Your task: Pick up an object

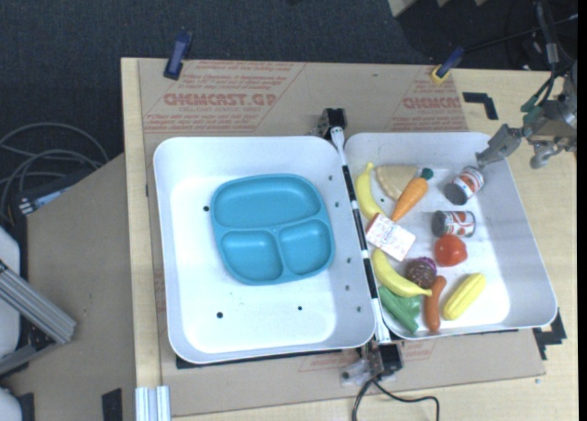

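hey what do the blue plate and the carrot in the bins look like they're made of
Blue plate: probably molded plastic, a single flat colour with soft rounded dividers and a dull sheen. Carrot: likely a plastic toy, smooth and evenly orange with a neat green tip, though rubber is also possible.

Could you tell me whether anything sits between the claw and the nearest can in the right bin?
Nothing visible does. The claw hovers at the right bin's upper right corner, and the nearest can lies just below and left of it with bare white floor around it. The carrot lies beyond the can, further left.
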Tool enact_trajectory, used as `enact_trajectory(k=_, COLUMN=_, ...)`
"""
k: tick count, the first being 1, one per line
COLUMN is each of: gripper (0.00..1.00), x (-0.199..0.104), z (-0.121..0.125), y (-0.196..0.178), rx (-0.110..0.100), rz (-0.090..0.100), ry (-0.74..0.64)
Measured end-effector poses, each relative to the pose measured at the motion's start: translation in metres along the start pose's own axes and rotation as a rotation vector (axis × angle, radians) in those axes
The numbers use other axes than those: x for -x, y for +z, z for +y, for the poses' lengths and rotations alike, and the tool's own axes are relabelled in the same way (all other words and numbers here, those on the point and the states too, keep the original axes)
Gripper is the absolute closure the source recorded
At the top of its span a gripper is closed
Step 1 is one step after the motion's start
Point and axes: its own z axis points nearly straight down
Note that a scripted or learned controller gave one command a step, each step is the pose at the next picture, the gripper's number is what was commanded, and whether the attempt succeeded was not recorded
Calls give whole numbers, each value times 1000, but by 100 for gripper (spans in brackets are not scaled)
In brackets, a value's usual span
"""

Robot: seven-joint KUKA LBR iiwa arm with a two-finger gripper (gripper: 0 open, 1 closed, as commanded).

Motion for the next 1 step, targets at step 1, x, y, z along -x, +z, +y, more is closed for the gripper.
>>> enact_trajectory(k=1, gripper=0, x=-76, z=55, y=98, rx=-3, rz=2, ry=-1)
